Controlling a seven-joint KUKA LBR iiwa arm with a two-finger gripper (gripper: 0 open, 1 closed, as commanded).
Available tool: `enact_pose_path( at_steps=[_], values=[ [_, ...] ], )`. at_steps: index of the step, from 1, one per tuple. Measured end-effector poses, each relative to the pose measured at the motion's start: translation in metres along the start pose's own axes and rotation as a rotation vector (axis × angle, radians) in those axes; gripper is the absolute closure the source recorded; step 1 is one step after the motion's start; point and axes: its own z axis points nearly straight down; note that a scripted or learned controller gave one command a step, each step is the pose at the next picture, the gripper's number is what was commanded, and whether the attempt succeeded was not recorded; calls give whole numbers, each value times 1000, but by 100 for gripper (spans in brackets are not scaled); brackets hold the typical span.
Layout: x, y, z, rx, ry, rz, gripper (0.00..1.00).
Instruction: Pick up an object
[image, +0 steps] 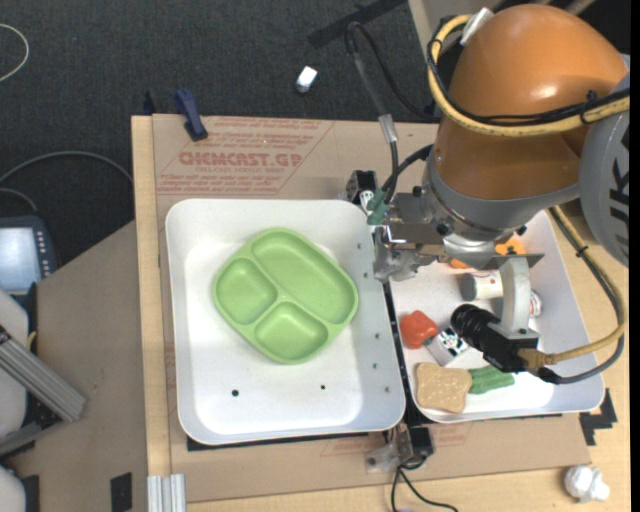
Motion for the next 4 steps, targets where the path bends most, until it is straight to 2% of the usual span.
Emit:
enact_pose_path(
  at_steps=[1, 2, 3, 4],
  values=[
    [74, 0, -36, -5, 4, -14, 100],
    [-54, 16, 110, 15, -5, 8, 100],
    [-52, 68, 165, 4, 0, -5, 100],
    [-107, 46, -4, -18, 0, -1, 100]
  ],
)
